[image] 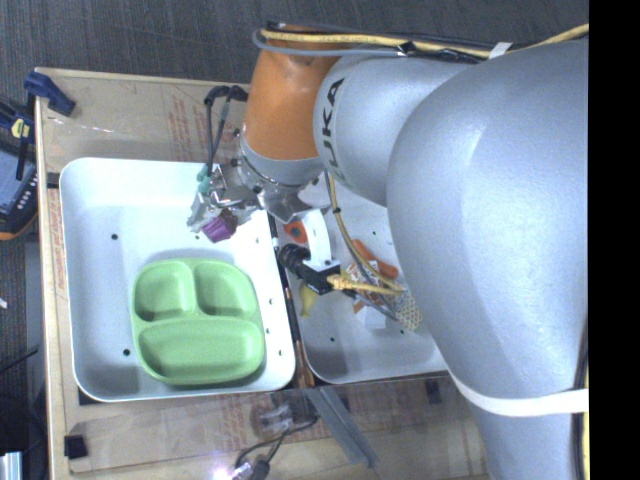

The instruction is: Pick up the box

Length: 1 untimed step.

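Note:
A small purple box (218, 229) sits at the tips of my gripper (214, 218), over the upper right part of the left bin (90, 268). The metal fingers close on the box from above, and its lower half shows below them. The grey arm with its orange band comes in from the right and hides much of the right bin. I cannot tell whether the box touches the bin floor or hangs just above it.
A green divided plate (198, 321) lies in the left bin just below the gripper. The right bin (350, 368) holds orange pieces (366, 264), a small orange thing (295, 231) and a perforated pale item (405, 312). Bare white floor lies left of the gripper.

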Motion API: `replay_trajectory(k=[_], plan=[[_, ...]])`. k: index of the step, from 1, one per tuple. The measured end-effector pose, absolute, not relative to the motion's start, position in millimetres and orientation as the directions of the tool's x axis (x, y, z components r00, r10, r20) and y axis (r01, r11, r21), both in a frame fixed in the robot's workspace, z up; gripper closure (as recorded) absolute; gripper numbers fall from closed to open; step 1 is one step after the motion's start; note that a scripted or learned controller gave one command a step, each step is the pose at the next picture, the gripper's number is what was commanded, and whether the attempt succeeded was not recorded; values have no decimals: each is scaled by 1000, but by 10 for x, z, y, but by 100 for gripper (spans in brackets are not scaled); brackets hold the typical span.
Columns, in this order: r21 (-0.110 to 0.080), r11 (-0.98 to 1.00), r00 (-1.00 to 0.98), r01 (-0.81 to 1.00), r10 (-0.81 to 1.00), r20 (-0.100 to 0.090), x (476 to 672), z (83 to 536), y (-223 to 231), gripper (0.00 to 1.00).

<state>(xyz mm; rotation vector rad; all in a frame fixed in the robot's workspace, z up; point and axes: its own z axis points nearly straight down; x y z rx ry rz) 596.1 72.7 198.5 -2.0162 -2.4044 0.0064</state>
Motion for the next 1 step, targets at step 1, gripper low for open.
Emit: replay_trajectory(k=[1], plan=[[-7, 6, -6, 1000, 1000, -2, 5581, 1902, 842, 100]])
